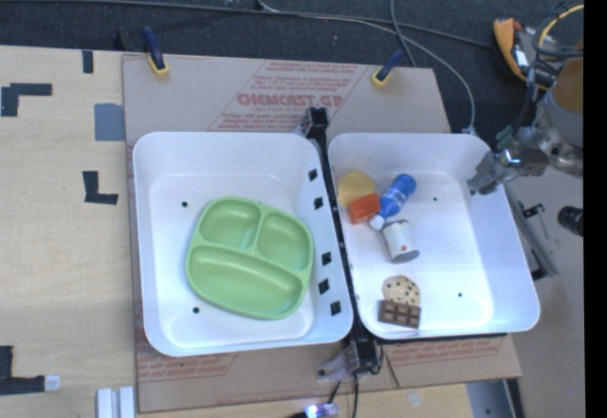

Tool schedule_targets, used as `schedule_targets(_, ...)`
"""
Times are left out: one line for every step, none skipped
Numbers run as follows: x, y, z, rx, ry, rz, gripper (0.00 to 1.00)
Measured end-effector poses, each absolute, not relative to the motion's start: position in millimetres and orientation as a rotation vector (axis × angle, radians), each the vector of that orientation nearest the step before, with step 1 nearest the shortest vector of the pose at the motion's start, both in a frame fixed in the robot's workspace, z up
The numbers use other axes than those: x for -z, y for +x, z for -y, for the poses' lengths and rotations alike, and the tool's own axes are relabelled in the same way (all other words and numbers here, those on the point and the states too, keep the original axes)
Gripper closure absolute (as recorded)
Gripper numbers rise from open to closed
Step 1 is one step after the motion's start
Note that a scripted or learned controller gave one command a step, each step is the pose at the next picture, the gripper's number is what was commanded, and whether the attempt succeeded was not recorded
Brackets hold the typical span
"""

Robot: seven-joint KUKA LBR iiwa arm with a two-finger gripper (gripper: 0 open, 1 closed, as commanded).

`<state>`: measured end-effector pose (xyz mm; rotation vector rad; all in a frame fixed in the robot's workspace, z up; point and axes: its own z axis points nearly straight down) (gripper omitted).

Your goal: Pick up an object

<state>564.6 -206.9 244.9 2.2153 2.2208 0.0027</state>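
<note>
End effector sits at the right bin's far right rim, above its edge; grip state cannot be determined. Nothing seen between its tips. Blue bottle lies just left of it, inside the bin, apart from it. Orange block further left, touching the bottle. White can, cookie and chocolate bar lie left and nearer the front. Green plate in the left bin, well apart.
</note>
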Motion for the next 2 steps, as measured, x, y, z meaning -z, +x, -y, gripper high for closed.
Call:
schedule_targets(-236.1,585.1,155.0,-0.001,2.215,-2.229,1.00)
schedule_targets(-233.3,585.6,97.8,0.000,2.215,-2.230,1.00)
